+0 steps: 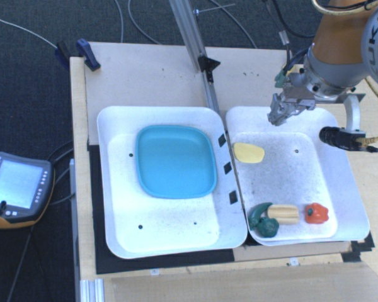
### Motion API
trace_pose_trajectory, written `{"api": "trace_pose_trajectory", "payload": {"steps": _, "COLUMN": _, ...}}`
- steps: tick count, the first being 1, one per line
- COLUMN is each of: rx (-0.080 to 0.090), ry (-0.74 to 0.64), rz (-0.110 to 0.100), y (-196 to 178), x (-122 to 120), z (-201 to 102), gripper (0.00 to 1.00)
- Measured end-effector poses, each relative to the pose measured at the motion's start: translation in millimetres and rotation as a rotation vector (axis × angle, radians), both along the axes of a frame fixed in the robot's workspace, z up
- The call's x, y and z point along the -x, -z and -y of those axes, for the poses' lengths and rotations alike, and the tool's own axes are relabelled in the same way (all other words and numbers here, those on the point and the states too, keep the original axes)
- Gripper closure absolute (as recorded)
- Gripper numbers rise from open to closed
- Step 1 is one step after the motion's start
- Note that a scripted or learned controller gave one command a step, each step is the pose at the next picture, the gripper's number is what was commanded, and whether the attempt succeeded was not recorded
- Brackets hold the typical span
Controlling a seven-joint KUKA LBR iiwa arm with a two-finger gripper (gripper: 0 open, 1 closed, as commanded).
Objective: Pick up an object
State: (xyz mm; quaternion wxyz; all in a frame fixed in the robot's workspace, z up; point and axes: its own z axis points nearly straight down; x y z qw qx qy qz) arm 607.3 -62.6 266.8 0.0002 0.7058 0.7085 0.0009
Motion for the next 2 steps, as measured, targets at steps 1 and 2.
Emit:
{"api": "trace_pose_trajectory", "payload": {"steps": 1, "rx": 0.000, "ry": -0.001, "rz": -0.002, "y": 14, "x": 9, "z": -56, "gripper": 1.00}}
{"api": "trace_pose_trajectory", "payload": {"steps": 2, "rx": 0.000, "ry": -0.002, "rz": -0.001, "y": 18, "x": 19, "z": -117, "gripper": 1.00}}
